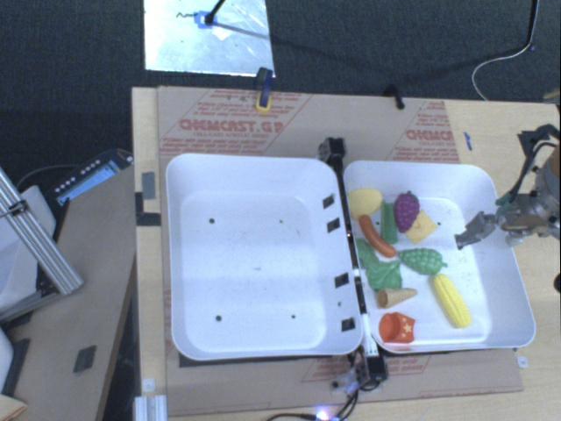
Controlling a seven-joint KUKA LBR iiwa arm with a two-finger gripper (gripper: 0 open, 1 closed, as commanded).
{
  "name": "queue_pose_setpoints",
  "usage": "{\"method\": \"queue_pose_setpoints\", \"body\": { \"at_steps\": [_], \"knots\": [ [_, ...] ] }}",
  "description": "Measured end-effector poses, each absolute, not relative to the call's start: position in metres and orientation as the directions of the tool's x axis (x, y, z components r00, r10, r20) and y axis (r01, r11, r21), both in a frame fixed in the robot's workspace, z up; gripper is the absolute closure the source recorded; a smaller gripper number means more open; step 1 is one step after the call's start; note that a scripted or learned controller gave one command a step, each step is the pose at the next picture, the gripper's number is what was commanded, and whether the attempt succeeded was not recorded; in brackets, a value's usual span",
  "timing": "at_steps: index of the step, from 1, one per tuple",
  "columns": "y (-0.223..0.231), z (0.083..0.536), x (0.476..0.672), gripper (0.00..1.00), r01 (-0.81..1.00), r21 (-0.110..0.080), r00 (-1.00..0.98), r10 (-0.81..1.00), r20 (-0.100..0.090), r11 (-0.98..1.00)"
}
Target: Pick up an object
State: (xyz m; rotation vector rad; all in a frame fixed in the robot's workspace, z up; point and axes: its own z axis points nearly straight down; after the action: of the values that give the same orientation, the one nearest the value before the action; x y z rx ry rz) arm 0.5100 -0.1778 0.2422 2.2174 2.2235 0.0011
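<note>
The right bin point(513, 318) holds several toy foods: a yellow lemon point(365, 202), purple grapes point(406, 210), a yellow wedge point(423, 227), an orange carrot point(377, 237), a green leaf point(380, 271), a bumpy green vegetable point(424, 260), a corn cob point(451, 300), a cone point(396, 296) and a red piece point(396, 327). My gripper point(465, 235) hangs over the right side of this bin, just right of the yellow wedge and above the corn cob. Nothing shows in its grasp.
The left bin point(188, 323) lies beside the right one, with a row of black clips point(337, 253) along the divide. A cardboard sheet point(237, 121) lies under both bins. A silver panel point(206, 24) sits at the back.
</note>
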Motion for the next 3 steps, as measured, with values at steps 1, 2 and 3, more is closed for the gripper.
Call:
{"method": "queue_pose_setpoints", "body": {
  "at_steps": [1,2,3],
  "knots": [
    [-0.157,0.084,0.514,0.00,1.000,-0.012,-0.004,1.000,0.005,0.004],
    [-0.119,0.086,0.608,0.00,1.000,0.010,-0.010,1.000,-0.001,0.010],
    [-0.089,0.085,0.637,0.00,1.000,-0.012,-0.002,1.000,-0.006,0.002]
  ]
}}
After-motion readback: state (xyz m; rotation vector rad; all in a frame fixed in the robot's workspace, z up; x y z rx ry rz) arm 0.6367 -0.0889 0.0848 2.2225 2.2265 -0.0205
